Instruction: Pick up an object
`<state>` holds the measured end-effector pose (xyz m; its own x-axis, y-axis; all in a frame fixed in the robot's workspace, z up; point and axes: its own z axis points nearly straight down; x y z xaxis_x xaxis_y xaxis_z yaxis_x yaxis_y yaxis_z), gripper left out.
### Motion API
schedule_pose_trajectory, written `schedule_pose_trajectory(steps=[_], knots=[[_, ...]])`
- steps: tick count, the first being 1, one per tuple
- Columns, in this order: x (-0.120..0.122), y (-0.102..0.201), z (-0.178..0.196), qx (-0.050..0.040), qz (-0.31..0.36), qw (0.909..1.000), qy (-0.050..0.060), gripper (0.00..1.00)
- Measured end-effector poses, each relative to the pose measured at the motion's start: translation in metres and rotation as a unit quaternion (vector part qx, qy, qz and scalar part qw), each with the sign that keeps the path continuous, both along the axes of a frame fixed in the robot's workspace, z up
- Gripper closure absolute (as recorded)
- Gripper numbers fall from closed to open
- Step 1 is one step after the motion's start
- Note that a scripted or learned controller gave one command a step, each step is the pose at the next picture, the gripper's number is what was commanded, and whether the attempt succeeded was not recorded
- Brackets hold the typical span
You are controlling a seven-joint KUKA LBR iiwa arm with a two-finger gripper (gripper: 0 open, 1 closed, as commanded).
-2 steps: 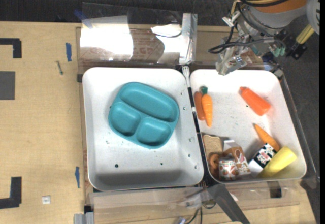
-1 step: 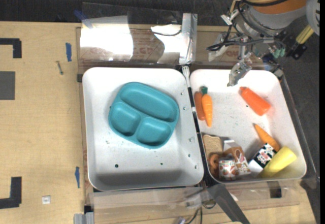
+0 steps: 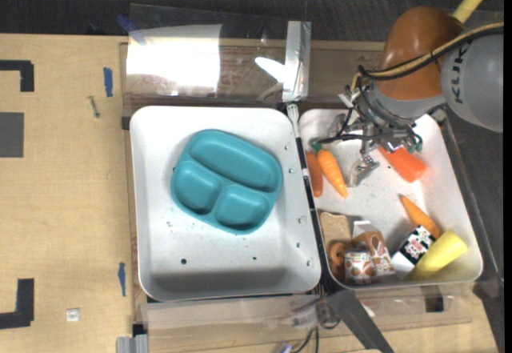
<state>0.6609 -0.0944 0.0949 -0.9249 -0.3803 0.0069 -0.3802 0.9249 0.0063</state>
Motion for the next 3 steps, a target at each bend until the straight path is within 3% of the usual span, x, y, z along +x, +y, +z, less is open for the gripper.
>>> schedule_pose_trajectory(steps=[1, 2, 3], knots=[[-0.054, -0.009, -0.006, -0.0016, 0.023, 0.9997, -0.009, 0.00], [-0.123, 0.001, -0.005, -0.0020, -0.003, 0.9999, -0.010, 0.00], [-0.042, -0.041, 0.082, -0.0028, -0.003, 0.9999, -0.013, 0.00]])
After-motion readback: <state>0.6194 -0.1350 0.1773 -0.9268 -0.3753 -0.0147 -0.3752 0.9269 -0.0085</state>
